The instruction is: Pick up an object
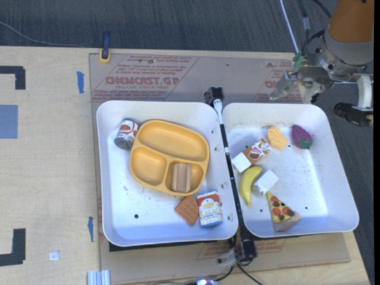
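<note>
I see the gripper [295, 83] above the far rim of the right bin [332, 153], metal fingers spread apart, nothing between them. Nearest candidates lie in that bin — a knobbly purple toy fruit [301, 136], a ridged yellow chip [276, 138], a small red-and-white packet [258, 151], a smooth curved banana [249, 184] touching a white block [265, 180], and a triangular pizza slice [281, 212]. The left bin [113, 177] bears a glossy yellow compartment tray [169, 156] holding a tan block [181, 177]; beside it — a small can [126, 133], a gridded waffle [188, 209] and a carton [209, 209].
</note>
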Robot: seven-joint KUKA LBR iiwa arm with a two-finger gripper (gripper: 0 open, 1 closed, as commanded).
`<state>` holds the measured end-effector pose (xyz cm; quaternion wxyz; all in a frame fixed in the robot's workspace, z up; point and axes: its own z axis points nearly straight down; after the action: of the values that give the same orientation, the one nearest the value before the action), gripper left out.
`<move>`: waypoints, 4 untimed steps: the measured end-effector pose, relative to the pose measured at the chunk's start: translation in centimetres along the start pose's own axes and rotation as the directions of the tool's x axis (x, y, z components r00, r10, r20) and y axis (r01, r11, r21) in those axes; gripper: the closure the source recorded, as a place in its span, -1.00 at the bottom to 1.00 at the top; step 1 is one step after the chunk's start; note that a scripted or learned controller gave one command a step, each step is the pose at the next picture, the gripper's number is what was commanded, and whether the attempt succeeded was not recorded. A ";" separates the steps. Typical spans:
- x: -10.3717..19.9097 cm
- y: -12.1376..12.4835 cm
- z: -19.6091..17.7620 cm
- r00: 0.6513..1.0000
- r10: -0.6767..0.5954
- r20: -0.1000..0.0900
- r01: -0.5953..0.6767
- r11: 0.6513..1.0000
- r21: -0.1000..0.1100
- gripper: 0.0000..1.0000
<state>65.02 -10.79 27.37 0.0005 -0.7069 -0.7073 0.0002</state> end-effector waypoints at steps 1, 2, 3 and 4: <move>-1.4 -2.4 13.0 1.000 0.001 0.000 -0.001 1.000 0.002 -1.00; 0.3 -4.3 16.6 1.000 0.001 0.001 -0.001 1.000 -0.003 -1.00; 0.7 -10.5 18.4 1.000 0.000 0.004 0.000 1.000 -0.017 -1.00; 0.3 -10.4 17.2 1.000 0.005 0.011 -0.005 1.000 -0.024 1.00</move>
<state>54.59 -10.46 10.15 -0.0121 -0.7086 -0.7055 -0.0043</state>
